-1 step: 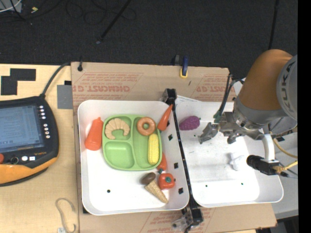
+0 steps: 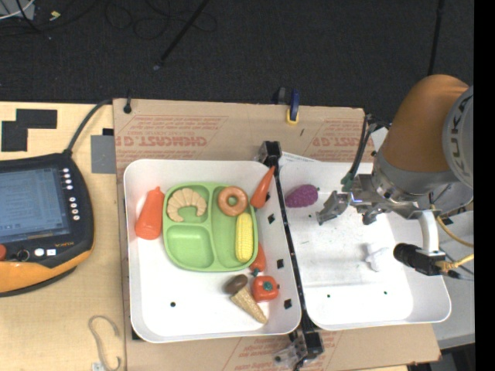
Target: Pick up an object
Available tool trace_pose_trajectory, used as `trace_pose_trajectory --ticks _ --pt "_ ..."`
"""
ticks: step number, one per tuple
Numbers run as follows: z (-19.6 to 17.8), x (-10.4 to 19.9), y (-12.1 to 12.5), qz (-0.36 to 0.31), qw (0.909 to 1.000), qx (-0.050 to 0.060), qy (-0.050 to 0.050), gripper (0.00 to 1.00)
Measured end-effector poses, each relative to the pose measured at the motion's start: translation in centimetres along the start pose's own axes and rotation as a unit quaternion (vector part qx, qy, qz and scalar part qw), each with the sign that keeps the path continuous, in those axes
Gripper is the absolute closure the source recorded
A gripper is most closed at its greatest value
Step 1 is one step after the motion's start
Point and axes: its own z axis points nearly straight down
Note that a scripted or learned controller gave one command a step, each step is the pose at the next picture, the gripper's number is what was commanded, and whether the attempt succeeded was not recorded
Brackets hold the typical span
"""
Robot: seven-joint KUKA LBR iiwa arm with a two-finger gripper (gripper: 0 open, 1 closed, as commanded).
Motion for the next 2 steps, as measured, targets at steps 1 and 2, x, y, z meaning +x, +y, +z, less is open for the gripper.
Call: trace_pose_trajectory --ticks 1,2 --pt "4.6 0.8 -0.6 -0.001 1.0 0.002 0.0 0.0" --pt "10.4 0.0 -0.6 0.0 1.0 0.001 0.0 0.0"
